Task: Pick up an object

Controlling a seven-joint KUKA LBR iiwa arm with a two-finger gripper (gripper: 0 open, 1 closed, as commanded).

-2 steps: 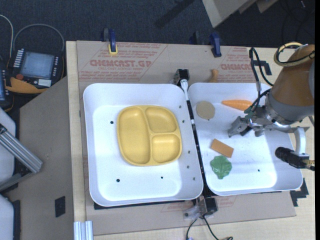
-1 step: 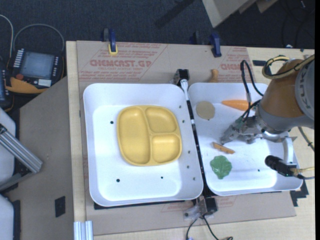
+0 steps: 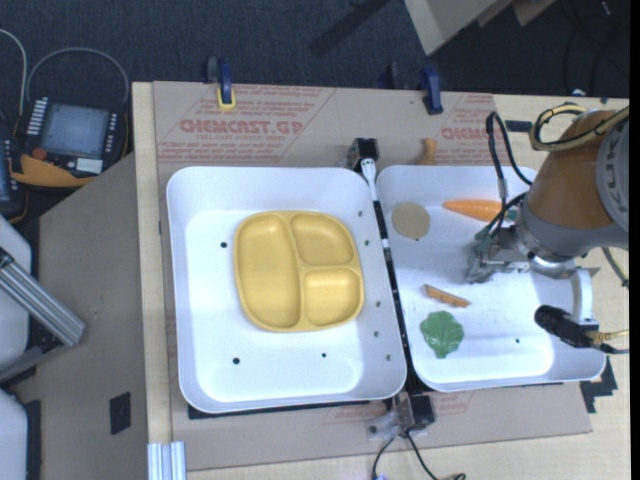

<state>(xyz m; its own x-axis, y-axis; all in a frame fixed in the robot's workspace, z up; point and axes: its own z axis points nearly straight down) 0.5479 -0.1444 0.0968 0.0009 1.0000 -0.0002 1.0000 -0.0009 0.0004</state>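
The right bin [image 3: 500, 368] holds a green broccoli-like piece [image 3: 441, 332], a small orange-brown stick [image 3: 446, 295], a round tan disc [image 3: 410, 220] and an orange carrot [image 3: 474, 208]. My gripper [image 3: 487, 264] reaches in from the right and sits low over the middle of the right bin, right of the stick and below the carrot. Nothing shows between its tips. The left bin [image 3: 200, 368] bears a yellow divided plate [image 3: 298, 268].
A cardboard sheet [image 3: 300, 118] lies under both bins, held by blue clamps [image 3: 224, 80] at the back. Black cables [image 3: 500, 153] loop over the arm at the right bin's far side. A handheld pendant [image 3: 70, 133] rests off the bench at left.
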